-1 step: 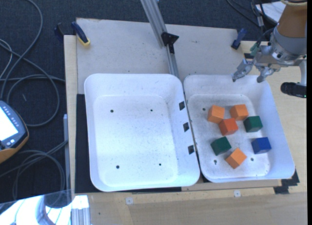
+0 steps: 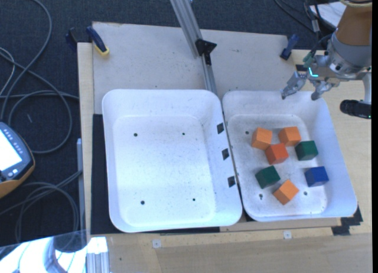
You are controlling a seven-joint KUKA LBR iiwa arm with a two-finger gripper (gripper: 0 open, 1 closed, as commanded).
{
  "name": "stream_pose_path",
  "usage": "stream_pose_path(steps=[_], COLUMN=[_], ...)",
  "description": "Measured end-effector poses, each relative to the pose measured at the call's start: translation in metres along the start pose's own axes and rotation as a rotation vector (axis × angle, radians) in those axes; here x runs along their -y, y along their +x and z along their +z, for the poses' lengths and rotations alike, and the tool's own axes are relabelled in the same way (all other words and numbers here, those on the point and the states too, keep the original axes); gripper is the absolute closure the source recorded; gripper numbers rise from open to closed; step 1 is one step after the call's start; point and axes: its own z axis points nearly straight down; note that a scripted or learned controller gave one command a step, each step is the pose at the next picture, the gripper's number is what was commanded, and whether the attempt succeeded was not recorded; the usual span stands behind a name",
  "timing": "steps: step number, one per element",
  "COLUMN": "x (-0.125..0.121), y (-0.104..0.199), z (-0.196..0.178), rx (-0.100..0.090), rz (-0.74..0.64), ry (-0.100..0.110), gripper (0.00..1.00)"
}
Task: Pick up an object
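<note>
We are hovering our two-finger metal hand (image 2: pixel 306 90) over the far rim of the right-hand shallow white plastic bin (image 2: pixel 332 148), with its two fingers spread apart and nothing between them, so it is released and carrying no load. We are judging that it is sitting high and back like this because the pick has not yet begun: from up there the grey arm with its orange band (image 2: pixel 354 20) is leaving the bin's contents unobstructed.

The things we are meant to choose from are all lying in that right bin, clustered toward its middle. An orange cube (image 2: pixel 261 138) and a second orange cube (image 2: pixel 289 135) are sitting nearest the hand, with a reddish-orange cube (image 2: pixel 276 153) tucked just below and between them, touching or nearly touching both. A dark green cube (image 2: pixel 306 149) is resting just beside the second orange one. Lower down, another dark green cube (image 2: pixel 267 176), a blue cube (image 2: pixel 316 175) and a third orange cube (image 2: pixel 286 191) are lying a little more apart from one another.

We are thinking the looser lower blocks, such as the blue one, are offering cleaner finger room than the crowded upper trio, where a neighbour could be nudged.

The left-hand shallow white plastic bin (image 2: pixel 118 148) is sitting beside it on the pale worktop (image 2: pixel 147 53).
</note>
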Motion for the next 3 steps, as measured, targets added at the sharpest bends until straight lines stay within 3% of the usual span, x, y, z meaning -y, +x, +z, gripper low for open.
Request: stream_pose_path(steps=[3], x=[0.0], y=[0.0001], z=[0.0], rx=[0.0], rz=[0.0], ry=[0.0], gripper=[0.0])
